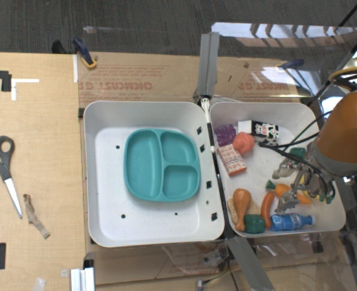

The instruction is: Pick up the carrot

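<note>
Nearest the camera, along the front wall of the right shallow white bin (331,226), a blue plastic bottle (292,222) is seen lying on its side, with a dark green rounded toy (254,224) just to its left. The orange toy carrot (267,204) is found leaning just above them, between a tan pear-shaped toy (241,202) and the hand (294,194). The hand of the grey arm is lowered into the bin just right of the carrot; whether it is spread or pressed together cannot be told, and nothing is seen between its fingers. A small yellow-orange piece (282,190) lies right beside it.

Farther back, a red-and-white patterned box (231,160), a round salmon-pink ball (243,143), a purple bunch of toy grapes (225,133) and a black-and-white carton (265,130) are gathered.

In the left white bin (99,223), 1 teal plastic tray (162,165) with 3 compartments is placed. On the wooden tabletop (33,126) at far left, grey-handled scissors (2,168) are laid.
</note>
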### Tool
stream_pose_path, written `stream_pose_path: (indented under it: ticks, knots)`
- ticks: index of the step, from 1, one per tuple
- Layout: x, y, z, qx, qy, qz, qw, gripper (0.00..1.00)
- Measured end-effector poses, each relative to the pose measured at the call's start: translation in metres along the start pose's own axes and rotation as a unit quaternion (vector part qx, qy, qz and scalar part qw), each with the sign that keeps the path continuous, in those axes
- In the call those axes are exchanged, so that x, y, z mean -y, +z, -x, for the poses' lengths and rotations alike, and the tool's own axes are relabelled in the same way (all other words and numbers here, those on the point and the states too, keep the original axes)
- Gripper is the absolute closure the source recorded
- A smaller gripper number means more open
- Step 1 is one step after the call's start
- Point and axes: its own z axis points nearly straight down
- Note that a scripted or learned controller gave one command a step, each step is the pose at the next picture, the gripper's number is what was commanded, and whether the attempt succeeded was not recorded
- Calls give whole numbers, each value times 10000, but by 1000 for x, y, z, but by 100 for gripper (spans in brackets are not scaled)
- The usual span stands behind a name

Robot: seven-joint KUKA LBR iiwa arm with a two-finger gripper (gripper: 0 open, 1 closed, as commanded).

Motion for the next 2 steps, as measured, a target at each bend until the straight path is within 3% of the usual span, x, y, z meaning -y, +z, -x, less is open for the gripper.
stream_pose_path:
  ticks: [1,2]
  knots:
    - [-13,9,-2,-7,48,-3,10000,0]
    - [-14,-1,-1,12,25,-7,10000,100]
